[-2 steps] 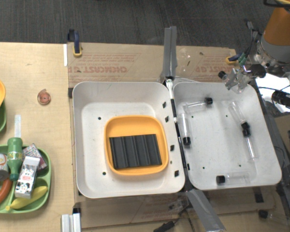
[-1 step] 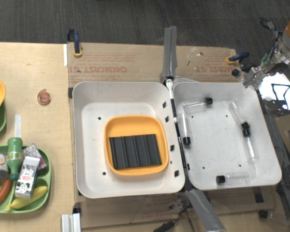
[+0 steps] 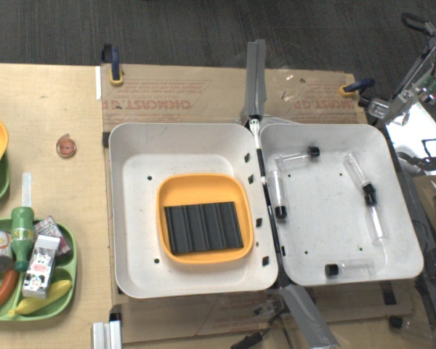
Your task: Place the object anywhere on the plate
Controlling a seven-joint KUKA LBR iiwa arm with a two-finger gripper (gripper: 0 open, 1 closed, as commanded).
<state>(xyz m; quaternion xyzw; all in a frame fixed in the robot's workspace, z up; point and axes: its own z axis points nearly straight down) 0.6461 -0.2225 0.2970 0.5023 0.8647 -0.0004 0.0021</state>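
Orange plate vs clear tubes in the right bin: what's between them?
In the camera view, the plate and the tubes are separated by the two bins' adjoining white walls, with small black clips.

Arm [image 3: 420,78]: silvery-grey metal parts w/ thin dark cables, pale bracket; finer detail too small.

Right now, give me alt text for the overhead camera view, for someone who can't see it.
A dark ribbed rectangular object lies on an orange plate in the left white bin; the right white bin holds several clear tubes with black caps. At far left, a green tray of toy food sits on the wooden bench.
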